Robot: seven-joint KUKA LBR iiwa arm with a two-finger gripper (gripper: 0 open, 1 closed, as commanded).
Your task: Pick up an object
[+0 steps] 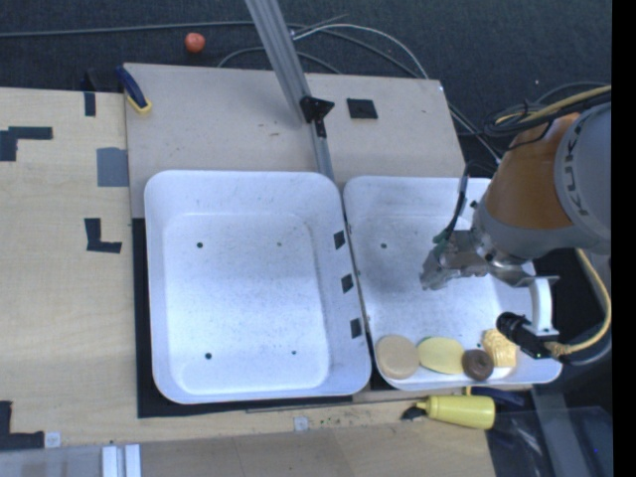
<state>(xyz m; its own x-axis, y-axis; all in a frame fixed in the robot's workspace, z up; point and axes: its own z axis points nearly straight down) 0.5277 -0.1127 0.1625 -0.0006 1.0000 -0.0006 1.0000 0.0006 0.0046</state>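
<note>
Gripper (440,271) over right bin (397,207); jaw state we cannot tell. Tan disc (397,356), yellow oval (440,355) look light, smooth; we'd pinch across narrow width.

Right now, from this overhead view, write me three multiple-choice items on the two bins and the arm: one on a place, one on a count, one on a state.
1. Where do the small objects lie in the right bin?
A. along its near edge
B. at its far edge
C. in its middle

2. How many small objects lie there?
A. one
B. four
C. seven

3. What is the gripper doing?
A. lifting the tan disc
B. hanging above bare bin floor
C. resting in the left bin

Answers: 1 A, since the tan disc, pale yellow oval piece, dark brown ring and yellow block line the near edge. 2 B, these four. 3 B, since it hangs over bare floor, apart from the objects.
</note>
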